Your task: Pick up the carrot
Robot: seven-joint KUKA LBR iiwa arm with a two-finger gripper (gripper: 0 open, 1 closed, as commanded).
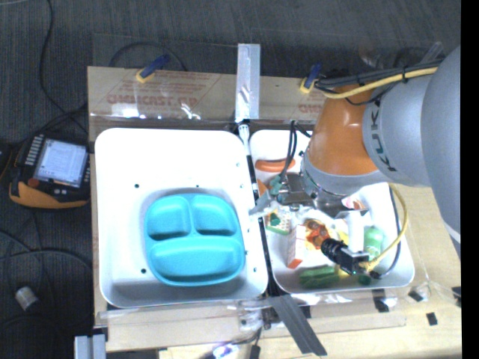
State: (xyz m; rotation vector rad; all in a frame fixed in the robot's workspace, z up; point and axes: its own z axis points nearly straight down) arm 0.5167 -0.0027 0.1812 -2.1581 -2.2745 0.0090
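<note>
Right, starting at the near wall of the right bin [403, 272]: crowded down there, with a dark green toy [318, 277], a pale green bottle [373, 239] and an orange-and-white box [295, 250] packed close together. Across the divider, in the left bin [112, 200], a blue divided plate [196, 238], well apart from the trouble.

Next up, the gripper [284, 197], sitting low among that clutter, close to the divider. Can't call the jaws spread or pressed together from this angle, tucked as they are under the wrist. Can't make out anything pinched either.

Further back, looks like the carrot [271, 164]: an orange shape lying at the far end of the right bin, just beyond the gripper and partly under the arm [344, 137].

Plenty to go wrong from here. Could close on the box instead, or on one of the small orange scraps nearby, with so much orange around. Could shove the carrot against the far wall and jam it there. Could clip the divider on the way down.
</note>
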